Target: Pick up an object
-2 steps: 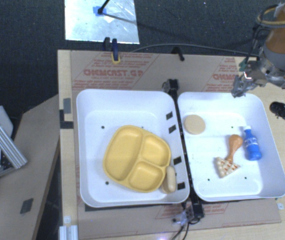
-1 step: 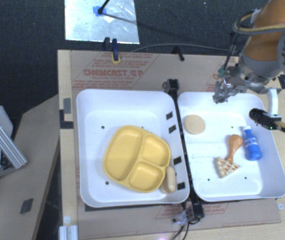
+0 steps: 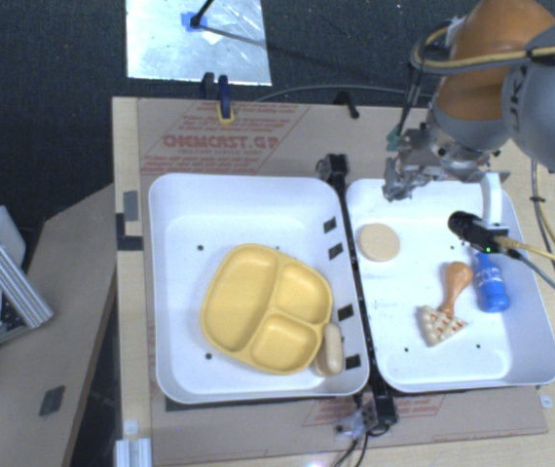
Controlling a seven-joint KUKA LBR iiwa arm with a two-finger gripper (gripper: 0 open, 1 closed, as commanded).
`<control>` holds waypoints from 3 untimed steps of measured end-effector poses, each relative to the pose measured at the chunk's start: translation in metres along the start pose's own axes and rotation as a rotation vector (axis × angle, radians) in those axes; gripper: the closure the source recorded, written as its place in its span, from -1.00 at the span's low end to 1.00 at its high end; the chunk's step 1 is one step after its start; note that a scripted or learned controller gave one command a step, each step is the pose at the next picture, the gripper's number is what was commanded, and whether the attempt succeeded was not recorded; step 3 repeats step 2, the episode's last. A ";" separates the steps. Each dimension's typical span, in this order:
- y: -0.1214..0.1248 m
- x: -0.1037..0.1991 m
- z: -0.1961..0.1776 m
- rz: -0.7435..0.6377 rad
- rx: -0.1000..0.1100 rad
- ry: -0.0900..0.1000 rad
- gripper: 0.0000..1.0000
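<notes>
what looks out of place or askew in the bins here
The yellow divided plate in the left bin sits turned at an angle to the bin walls, with a small beige piece pressed against its lower right rim. Nothing looks spilled or broken.

Grey arm reaching in from right, gripper (image 3: 401,185) pointing down, wrist bent

Robotics lab: bench (image 3: 258,129) with white bins (image 3: 175,261), industrial arm (image 3: 540,76).
</notes>
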State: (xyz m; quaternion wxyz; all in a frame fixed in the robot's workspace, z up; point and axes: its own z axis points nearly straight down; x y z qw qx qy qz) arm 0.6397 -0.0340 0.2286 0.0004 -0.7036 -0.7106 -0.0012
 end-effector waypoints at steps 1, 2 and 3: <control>-0.019 0.050 -0.007 0.001 0.001 0.000 1.00; -0.035 0.094 -0.004 0.001 0.002 0.000 1.00; -0.035 0.094 -0.004 0.001 0.002 0.000 1.00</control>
